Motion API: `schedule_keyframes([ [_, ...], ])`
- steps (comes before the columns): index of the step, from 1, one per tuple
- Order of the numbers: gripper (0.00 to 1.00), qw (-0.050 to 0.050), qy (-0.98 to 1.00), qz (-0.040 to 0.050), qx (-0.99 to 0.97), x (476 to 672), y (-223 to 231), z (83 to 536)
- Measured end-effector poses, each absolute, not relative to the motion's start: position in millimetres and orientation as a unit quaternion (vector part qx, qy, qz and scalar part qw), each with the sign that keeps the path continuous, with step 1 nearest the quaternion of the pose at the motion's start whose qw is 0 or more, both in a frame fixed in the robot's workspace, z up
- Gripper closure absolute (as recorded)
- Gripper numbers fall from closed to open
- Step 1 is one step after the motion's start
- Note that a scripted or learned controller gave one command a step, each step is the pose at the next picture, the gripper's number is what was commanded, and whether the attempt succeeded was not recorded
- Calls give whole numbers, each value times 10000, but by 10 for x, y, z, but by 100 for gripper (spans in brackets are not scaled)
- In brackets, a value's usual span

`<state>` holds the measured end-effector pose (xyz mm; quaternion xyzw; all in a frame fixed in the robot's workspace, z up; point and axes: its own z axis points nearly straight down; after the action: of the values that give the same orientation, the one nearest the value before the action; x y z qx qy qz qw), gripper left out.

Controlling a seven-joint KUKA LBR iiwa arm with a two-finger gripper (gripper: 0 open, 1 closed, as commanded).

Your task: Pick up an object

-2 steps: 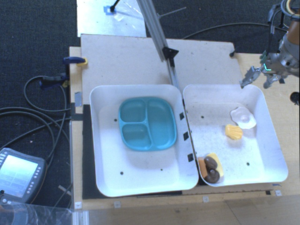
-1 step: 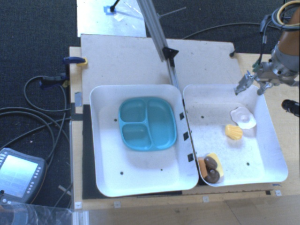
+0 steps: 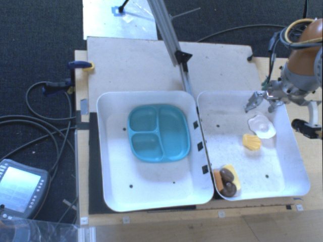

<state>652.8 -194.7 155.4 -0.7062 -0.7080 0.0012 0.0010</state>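
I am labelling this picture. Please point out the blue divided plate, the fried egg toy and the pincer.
blue divided plate (image 3: pixel 159 133): camera view, central ridge.
fried egg toy (image 3: pixel 261 126): camera view, white middle.
pincer (image 3: pixel 262 101): camera view, between fingertips.

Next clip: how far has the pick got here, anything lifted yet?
Nothing looks picked yet. The end effector hangs above the right bin's far edge with nothing between its fingers. The white piece, the yellow piece and the brown pieces lie in that bin; the blue divided plate lies in the left bin. Descent, grasp and lift remain.
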Motion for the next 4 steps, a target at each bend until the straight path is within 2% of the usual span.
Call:
schedule_keyframes([
  [1,0,11,-7090,12,-7052,6596,-1984,973],
  [2,100,-37,-7103,-10,-7039,6624,-1989,1131],
  [3,100,-35,-7082,-19,-7060,6563,-1978,1619],
  [4,100,-41,-7095,-22,-7047,6586,-1981,2173],
])
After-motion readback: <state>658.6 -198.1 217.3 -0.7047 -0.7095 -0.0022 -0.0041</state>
